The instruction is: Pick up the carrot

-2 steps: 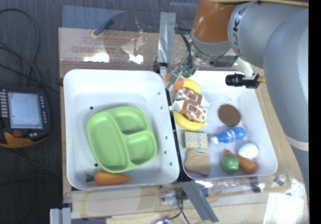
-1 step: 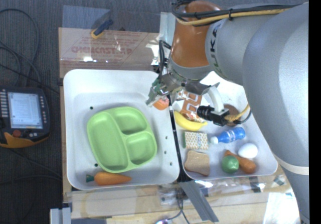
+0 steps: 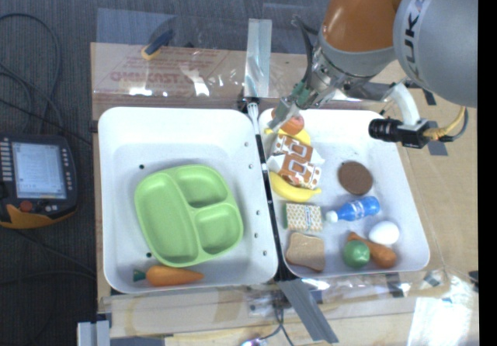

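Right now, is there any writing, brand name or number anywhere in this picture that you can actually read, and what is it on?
"KU": large dark letters, cut off, on the grey arm.
Red print on the cardboard sheet behind the bins: mirrored and blurred, unreadable.
Screen of the handheld pendant: text too small to read.
Patterned snack packet: print too blurred.
Small bottle: label unreadable.

Bright, even overhead light fills the bench. The white bins [image 3: 116,181] nearly wash out, with soft shadows along their inner walls. Glare streaks the clear plastic sheet [image 3: 178,77] at the far edge. The arm [image 3: 388,11] looks slightly soft.
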Robot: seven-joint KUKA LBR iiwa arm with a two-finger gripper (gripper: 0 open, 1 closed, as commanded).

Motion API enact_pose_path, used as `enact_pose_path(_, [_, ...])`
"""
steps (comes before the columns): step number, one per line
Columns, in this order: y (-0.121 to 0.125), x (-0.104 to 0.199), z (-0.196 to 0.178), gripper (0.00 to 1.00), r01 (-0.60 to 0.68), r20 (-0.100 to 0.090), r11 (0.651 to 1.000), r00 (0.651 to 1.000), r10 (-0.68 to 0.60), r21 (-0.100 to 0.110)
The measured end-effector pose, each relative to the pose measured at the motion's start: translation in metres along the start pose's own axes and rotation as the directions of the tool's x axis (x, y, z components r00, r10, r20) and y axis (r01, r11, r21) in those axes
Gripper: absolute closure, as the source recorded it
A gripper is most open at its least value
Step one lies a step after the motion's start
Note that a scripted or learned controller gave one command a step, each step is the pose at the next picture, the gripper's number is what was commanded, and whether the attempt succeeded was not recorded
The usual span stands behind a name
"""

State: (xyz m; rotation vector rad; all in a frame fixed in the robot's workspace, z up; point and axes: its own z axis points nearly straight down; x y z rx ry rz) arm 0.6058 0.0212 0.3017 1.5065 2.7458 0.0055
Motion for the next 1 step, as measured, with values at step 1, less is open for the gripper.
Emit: enact_pose_path(1, [-0.0304,0.0287,0.1005,1.0,0.066,-0.011,0.998,0.998,-0.066,0.016])
